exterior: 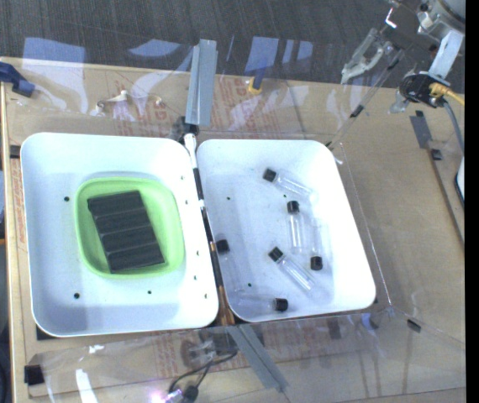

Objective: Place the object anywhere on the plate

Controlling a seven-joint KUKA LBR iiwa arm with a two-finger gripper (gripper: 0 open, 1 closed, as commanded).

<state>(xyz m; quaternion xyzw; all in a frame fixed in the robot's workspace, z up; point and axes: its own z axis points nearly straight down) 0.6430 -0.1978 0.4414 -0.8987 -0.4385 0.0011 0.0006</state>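
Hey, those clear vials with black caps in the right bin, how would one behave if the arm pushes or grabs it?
A vial lies on its side and looks round, so a push would probably roll it across the right bin. It looks clear and smooth, so it may slip. It seems small and thin, so likely light, and perhaps fragile if glass.

Single fixed cam above bench [407, 225], angled down, mid-distance; both white bins [46, 300] fully in frame, arm at top-right.
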